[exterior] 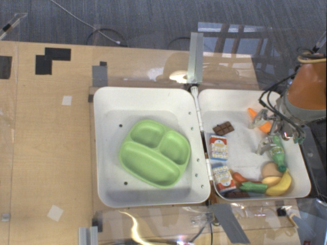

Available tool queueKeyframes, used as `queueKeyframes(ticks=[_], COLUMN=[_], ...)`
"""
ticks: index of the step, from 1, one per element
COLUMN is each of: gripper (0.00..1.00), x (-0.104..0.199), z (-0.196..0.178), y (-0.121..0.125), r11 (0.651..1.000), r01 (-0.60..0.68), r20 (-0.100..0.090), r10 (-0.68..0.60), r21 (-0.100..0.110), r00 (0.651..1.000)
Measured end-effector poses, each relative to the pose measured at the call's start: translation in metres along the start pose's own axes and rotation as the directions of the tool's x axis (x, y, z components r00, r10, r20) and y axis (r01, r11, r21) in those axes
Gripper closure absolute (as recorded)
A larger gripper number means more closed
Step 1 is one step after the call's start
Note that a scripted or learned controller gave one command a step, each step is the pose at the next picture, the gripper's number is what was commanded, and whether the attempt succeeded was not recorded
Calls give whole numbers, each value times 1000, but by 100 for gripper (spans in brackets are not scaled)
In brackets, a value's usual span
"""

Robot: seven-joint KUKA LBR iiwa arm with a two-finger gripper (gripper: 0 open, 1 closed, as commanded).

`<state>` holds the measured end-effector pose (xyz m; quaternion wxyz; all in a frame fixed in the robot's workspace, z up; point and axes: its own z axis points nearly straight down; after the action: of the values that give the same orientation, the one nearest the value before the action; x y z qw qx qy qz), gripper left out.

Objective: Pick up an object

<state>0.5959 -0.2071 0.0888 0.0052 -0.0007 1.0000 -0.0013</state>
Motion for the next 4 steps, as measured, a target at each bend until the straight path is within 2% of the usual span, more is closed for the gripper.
queueKeyframes(ticks=[1, 2, 3, 4], gripper=[100, 0, 0, 100], x=[-6, -6, -22, -27], z=[-16, -15, 1, -15], y=[2, 2, 2, 3], r11=[1000, 1000, 1000, 1000], r01=[8, 9, -1, 3], r20=[16, 15, 2, 17], r10=[-8, -9, 1, -4], r21=[3, 3, -1, 3], r00=[1000, 1000, 1000, 1000])
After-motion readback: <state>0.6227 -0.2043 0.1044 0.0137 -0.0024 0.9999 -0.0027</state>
